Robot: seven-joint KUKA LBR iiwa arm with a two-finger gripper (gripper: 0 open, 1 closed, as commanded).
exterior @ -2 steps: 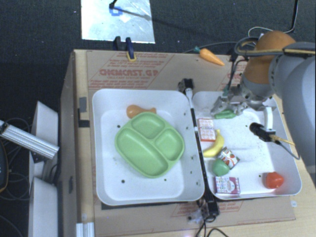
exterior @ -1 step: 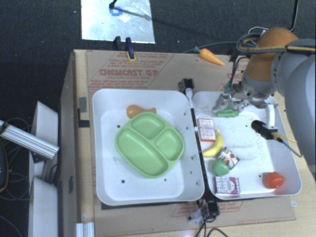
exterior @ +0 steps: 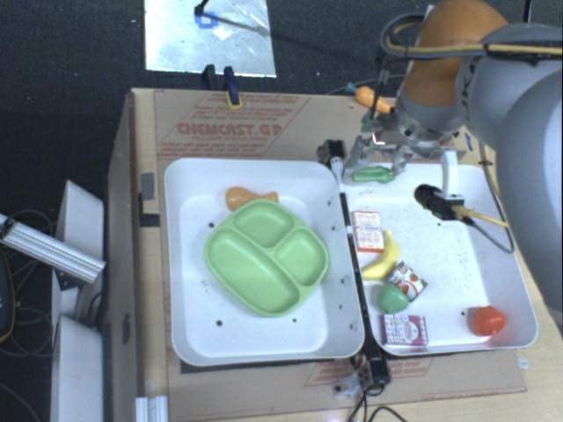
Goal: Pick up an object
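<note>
My gripper [exterior: 380, 155] hangs over the far left corner of the right bin [exterior: 510, 262], reaching in from the right. Directly under it lies a small green pod-shaped thing [exterior: 373, 175], close to the bin's back wall. Whether the gripper touches it I cannot make out. Further forward in the same bin lie a red and white packet [exterior: 367, 229], a yellow banana [exterior: 383, 258], a small red and white can [exterior: 408, 281], a green ball [exterior: 393, 300], a pink and white box [exterior: 405, 330] and a red tomato [exterior: 487, 321].
The left bin [exterior: 189, 323] holds a green divided plate [exterior: 266, 255] with an orange toy [exterior: 249, 198] behind it. A raised rim [exterior: 349, 253] runs between the two bins. Brown cardboard [exterior: 230, 123] lies behind the bins.
</note>
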